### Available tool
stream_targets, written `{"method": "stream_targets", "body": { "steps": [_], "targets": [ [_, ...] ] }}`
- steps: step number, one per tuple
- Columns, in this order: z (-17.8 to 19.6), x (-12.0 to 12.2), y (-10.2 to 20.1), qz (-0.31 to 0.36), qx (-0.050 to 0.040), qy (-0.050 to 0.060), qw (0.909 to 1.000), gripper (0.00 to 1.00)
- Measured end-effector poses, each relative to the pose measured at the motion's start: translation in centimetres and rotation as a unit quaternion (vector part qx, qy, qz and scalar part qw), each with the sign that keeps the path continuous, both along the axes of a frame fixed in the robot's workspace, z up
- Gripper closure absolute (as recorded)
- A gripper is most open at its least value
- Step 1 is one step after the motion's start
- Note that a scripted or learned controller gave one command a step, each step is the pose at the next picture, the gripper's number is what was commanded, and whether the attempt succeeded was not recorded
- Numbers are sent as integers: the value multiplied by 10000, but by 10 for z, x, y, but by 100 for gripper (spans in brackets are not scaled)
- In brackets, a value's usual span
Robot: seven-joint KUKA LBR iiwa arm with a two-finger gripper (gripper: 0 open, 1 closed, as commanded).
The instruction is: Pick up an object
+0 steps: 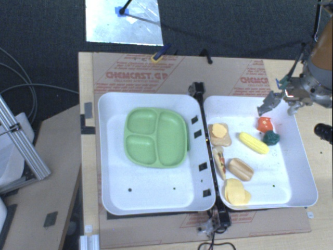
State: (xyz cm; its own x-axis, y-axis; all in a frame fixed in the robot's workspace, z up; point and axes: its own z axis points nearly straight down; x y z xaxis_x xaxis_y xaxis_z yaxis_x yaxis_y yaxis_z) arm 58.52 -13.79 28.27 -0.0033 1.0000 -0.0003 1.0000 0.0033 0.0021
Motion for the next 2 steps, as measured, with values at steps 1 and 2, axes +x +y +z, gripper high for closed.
{"method": "stream_targets", "body": {
  "steps": [1, 2],
  "targets": [
    [11, 1, 0, 16, -1, -19, 10000, 100],
    [-91, 3, 52, 24, 19, 44, 10000, 100]
  ]
}}
